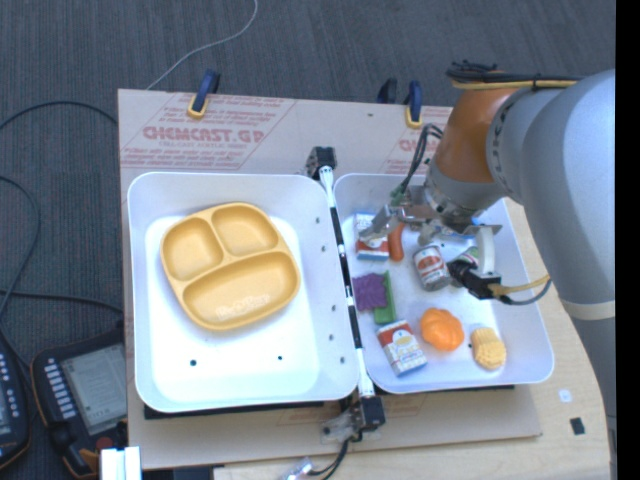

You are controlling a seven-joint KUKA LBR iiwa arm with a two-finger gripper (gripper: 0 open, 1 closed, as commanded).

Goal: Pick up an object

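Note:
My gripper is low in the right bin, near its back left part. It stands open, with its fingers either side of a small orange-red sausage-shaped piece. A blue and white packet lies just left of that, and a small red-labelled can just right. Nothing is lifted.
Further forward in the right bin lie a purple piece, a green piece, a red and white box, an orange fruit and a yellow corn piece. The left bin holds a yellow divided plate.

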